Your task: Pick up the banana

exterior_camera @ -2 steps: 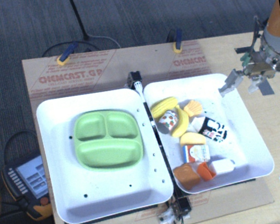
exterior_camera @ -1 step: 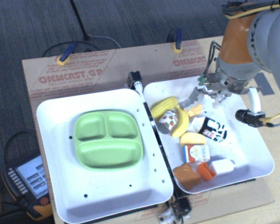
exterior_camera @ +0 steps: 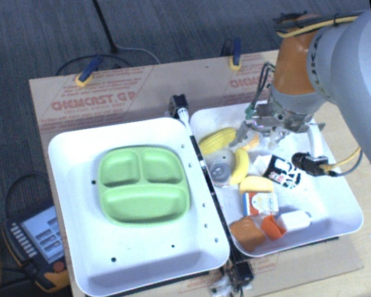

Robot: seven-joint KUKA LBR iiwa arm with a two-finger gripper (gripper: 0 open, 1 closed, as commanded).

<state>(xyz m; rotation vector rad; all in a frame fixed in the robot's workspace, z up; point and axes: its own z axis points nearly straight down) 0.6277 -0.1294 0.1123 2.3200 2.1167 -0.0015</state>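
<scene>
Leftmost, the white bin holds a green three-compartment plastic tray. Rightward, the curved yellow banana lies in the cluttered right-hand white bin, just below-left of the two-finger gripper; whether that claw is open cannot be told. Best to descend straddling the banana's middle, clear of neighbours. The cardboard reads "CHEMCAST GP".

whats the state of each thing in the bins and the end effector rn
banana: lying in the right bin, not lifted
end effector: low over the right bin's far end, just beyond the banana
green divided plate: flat in the left bin, nothing in it
corn cob: lying at the right bin's far left
</scene>
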